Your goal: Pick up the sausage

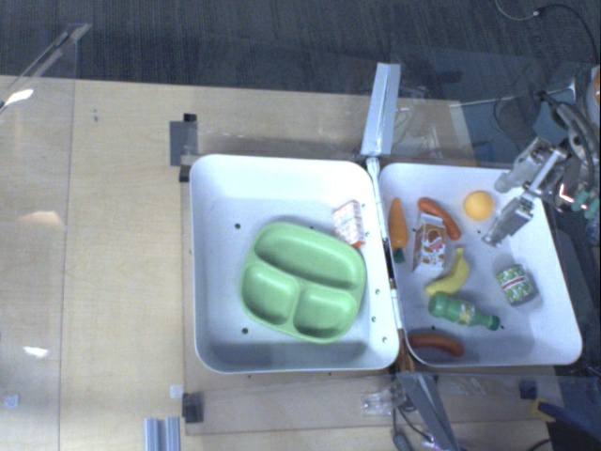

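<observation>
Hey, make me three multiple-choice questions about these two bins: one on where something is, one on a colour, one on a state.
1. Where is the divided plate?
A. left bin
B. right bin
C. on the bench

2. What colour is the bottle?
A. red
B. green
C. blue

3. How is the bottle?
A. upright
B. lying on its side
C. between the end effector's fingers

Key: 1 A, it sits inside the left bin. 2 B, its body is green with a yellow label. 3 B, it lies flat on the right bin floor, apart from the end effector.
</observation>
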